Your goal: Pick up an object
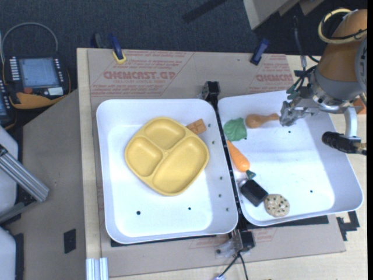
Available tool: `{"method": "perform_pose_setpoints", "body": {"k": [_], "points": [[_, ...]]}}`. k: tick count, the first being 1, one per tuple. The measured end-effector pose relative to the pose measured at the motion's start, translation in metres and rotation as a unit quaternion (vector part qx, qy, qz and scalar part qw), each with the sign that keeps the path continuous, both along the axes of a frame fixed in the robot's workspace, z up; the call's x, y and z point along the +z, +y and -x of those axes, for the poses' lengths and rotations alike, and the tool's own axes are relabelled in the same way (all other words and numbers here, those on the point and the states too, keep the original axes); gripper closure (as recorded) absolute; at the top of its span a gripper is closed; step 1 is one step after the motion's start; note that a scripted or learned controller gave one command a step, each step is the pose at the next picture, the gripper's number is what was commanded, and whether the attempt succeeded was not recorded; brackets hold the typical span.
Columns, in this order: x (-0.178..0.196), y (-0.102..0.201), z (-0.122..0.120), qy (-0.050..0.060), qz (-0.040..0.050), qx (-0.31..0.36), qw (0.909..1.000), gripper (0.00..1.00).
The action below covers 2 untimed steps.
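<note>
My gripper [287, 119] hangs over the far part of the right bin [315, 174], its tips just right of a tan drumstick-shaped piece [260, 120]. A green leafy toy [235, 129] lies left of that piece by the bin's left wall. Below it an orange carrot [238, 156] runs along the wall, then a black block [253, 192] and a speckled cookie [276, 205] near the front. Nothing shows between the fingers.
The left bin [116, 203] holds a yellow divided plate [167, 154] with a small brown block [197, 126] at its far right edge. Blue clamps [118, 50] sit on the cardboard behind the bins. The arm's orange band [341, 51] rises at the right.
</note>
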State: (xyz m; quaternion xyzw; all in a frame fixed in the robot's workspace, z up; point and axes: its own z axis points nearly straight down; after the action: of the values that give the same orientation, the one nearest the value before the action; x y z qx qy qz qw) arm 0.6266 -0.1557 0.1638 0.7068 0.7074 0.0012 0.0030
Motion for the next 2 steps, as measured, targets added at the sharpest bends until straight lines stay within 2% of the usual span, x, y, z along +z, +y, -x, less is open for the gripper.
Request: {"method": "perform_pose_setpoints", "body": {"k": [1,2], "points": [[0.064,0.001,-0.006,-0.002,0.0002,0.000,1.0000,1.00],[0.092,0.001,-0.007,0.000,-0.0004,0.000,1.0000,1.00]]}}
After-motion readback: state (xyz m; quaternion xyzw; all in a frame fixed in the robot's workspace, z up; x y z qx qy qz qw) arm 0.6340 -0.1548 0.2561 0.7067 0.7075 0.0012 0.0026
